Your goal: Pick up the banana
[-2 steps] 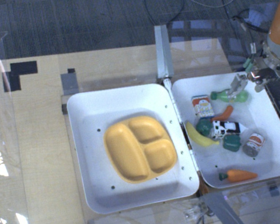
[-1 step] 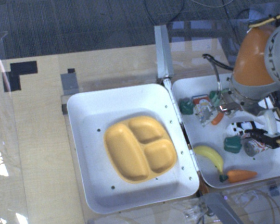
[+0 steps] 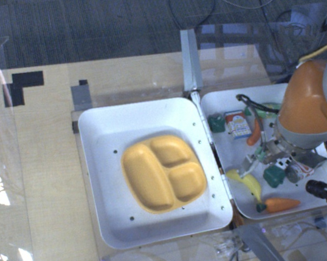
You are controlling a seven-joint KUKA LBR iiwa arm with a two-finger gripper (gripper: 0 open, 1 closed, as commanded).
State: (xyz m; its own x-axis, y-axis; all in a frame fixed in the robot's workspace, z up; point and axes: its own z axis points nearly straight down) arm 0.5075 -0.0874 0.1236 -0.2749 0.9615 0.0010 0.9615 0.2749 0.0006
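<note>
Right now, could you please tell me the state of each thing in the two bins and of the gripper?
Banana: lying flat in the right bin, not lifted.
Carrot: lying on its side near the bin's front edge, beside the banana's tip.
Yellow tray: sitting flat in the left bin, compartments facing up.
Gripper: low in the right bin, just above the banana; grip unclear.

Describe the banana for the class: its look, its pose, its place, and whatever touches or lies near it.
The banana is small, yellow, smooth and curved, probably a plastic toy. It lies flat in the right bin, near the bin's left wall, running from upper left to lower right. The gripper hangs just above and to its right, with no part of the banana between its fingers. A carrot lies just below its lower end; whether they touch is unclear.
</note>
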